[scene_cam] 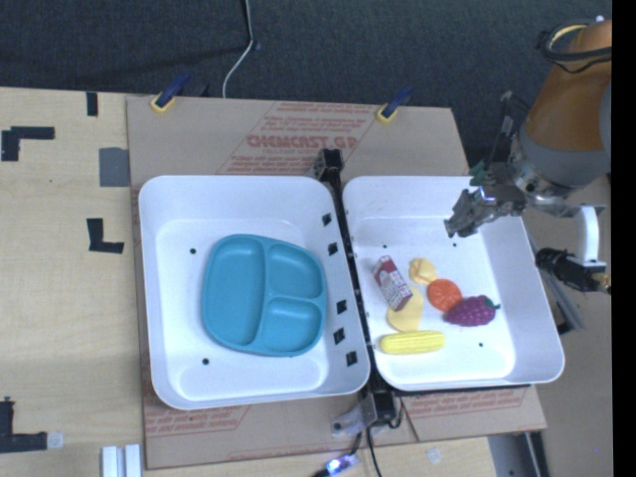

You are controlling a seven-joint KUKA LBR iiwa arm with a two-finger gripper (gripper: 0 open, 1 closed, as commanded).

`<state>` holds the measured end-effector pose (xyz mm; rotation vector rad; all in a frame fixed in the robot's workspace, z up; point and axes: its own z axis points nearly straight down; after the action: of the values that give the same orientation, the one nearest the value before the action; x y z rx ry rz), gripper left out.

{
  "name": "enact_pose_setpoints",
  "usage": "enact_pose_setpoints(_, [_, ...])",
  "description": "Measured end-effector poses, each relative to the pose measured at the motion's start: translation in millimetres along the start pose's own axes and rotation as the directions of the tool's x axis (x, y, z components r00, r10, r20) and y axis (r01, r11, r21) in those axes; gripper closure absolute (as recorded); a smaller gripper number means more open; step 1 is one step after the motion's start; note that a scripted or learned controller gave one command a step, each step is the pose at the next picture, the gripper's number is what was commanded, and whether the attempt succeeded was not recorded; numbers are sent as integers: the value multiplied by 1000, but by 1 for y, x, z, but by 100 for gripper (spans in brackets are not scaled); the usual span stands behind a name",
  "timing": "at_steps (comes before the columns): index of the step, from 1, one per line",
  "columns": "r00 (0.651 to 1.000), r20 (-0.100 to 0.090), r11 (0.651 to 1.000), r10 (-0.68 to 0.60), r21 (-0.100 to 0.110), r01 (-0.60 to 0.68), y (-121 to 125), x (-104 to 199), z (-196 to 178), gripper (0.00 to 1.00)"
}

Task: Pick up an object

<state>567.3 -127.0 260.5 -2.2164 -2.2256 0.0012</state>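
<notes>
Cardboard underlies two white bins [159, 266]; gripper [465, 217] hovers over the right one (finger state unclear), above toy grapes [471, 311] and corn [411, 343].

There is one camera. It sits high above the bench [60, 266] and looks down at a slant, so the far side is at 12 o'clock and the near side at 6 o'clock. It is far enough back to see both white bins, the left bin [169, 217] at 9 o'clock and the right bin [517, 336] at 3 o'clock. The arm [571, 117] comes in from 2 o'clock.
</notes>
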Motion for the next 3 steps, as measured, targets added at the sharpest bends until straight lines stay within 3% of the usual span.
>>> enact_pose_setpoints(3, [1000,-1,1000,-2,-1,2,51,136,14,100])
